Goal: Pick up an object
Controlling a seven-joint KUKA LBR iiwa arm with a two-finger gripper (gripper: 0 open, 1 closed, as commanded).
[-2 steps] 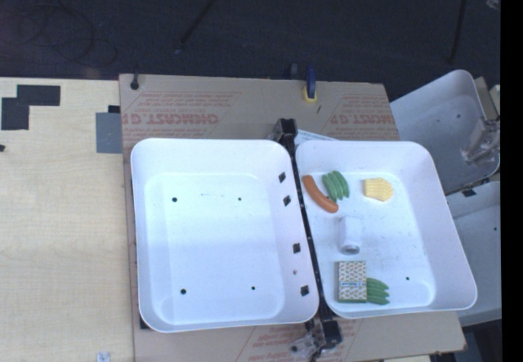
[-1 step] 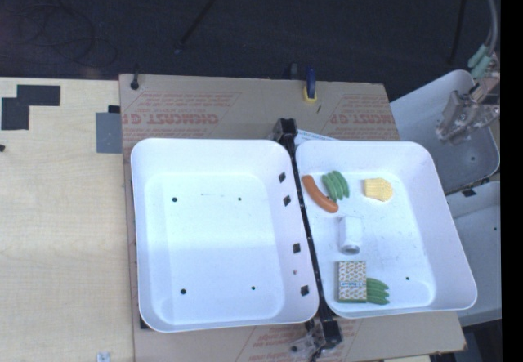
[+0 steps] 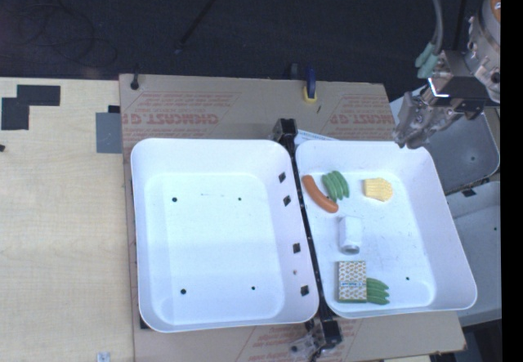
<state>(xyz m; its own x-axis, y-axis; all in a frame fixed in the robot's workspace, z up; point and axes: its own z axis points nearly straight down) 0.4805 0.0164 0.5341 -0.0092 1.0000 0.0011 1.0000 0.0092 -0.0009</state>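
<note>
Orange sausage point(image 3: 319, 194) lies touching green pods point(image 3: 336, 184); end effector point(image 3: 411, 133) grip state unclear.

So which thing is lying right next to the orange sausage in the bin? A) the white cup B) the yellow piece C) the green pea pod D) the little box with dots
C: the green pea pod lies right beside the orange sausage near the top of the right bin, while the other things sit apart from it.
</note>
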